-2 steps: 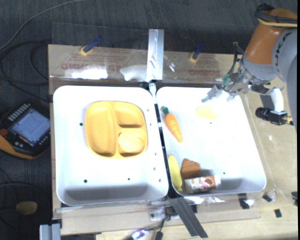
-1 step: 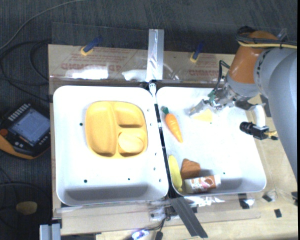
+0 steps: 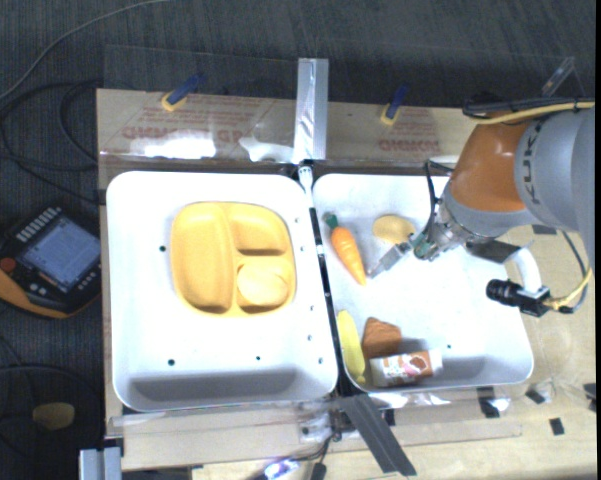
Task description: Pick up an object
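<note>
While the arm is reaching into the right bin [image 3: 500, 353] | pincer [image 3: 388, 261] is hovering just beside the carrot [image 3: 347, 252], fingers' spacing cannot be told | carrot is lying by the divider | advice: centre over carrot's middle, descend straight, then close.

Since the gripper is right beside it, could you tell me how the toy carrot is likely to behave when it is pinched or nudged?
The carrot looks like a smooth, tapered plastic toy, so it is probably stiff and light. Its round, conical body lies flat in the right bin, so a nudge from the gripper would likely make it roll or pivot. The glossy taper may let it slip out of a pinch near the tip.
</note>
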`<state>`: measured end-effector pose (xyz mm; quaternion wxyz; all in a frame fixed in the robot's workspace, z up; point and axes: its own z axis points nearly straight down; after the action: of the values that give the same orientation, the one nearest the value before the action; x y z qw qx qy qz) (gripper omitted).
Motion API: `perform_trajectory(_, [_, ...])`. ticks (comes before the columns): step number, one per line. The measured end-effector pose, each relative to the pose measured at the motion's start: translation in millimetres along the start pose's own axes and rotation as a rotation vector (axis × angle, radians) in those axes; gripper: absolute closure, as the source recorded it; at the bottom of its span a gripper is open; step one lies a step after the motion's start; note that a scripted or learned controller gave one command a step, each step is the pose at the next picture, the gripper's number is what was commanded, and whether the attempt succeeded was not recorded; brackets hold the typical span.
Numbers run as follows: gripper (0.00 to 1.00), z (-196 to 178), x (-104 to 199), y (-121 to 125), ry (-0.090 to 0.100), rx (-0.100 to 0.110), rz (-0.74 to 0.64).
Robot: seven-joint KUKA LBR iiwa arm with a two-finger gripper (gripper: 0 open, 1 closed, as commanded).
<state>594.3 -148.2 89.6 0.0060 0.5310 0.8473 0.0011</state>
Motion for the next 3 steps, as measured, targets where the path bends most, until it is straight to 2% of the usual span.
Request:
perform_trajectory(1, [0.0,-15,45,-45,0.01,0.008,-0.099])
perform_trajectory(2, [0.0,-94,63,16,0.011,0.006,-0.182])
perform_trajectory(3, [0.0,-81,-2,33,0.007,0.01,0.052])
